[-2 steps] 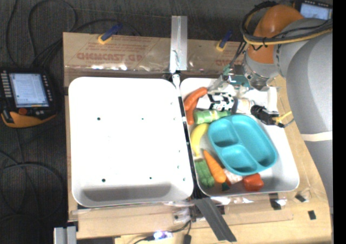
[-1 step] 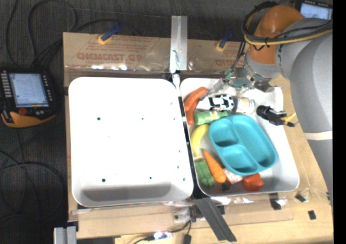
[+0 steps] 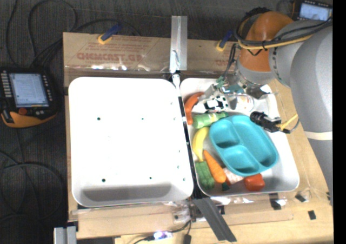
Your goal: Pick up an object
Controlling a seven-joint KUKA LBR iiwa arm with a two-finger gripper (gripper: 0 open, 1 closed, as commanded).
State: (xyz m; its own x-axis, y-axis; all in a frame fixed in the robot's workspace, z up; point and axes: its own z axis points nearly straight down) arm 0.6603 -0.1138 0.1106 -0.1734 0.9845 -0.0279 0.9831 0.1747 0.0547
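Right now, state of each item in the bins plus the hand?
hand: low over the right bin's far end, above the toys
teal divided tray: upright, tilted, resting on the toys
banana: lying flat, partly under the tray
carrot: lying flat beside the tray
left bin: sitting level on the bench
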